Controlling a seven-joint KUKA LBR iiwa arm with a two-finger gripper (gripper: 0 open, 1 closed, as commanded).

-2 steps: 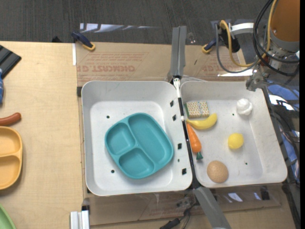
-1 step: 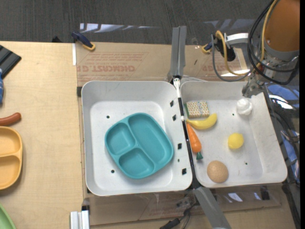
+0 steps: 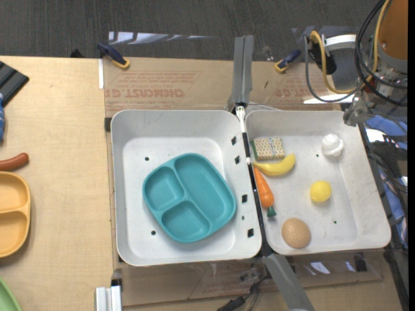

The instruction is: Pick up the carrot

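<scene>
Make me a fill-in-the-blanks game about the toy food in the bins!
1. The carrot lies in the ____ bin, against its left wall.
2. The yellow fruit touching the carrot's top end is a ____.
3. The left bin holds a divided tray coloured ____.
4. The brown egg sits nearest the bin's ____ edge.

Missing words: right; banana; teal; front

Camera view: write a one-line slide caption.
Carrot lies by the right bin's left wall beside a banana; teal tray fills the left bin.
</scene>
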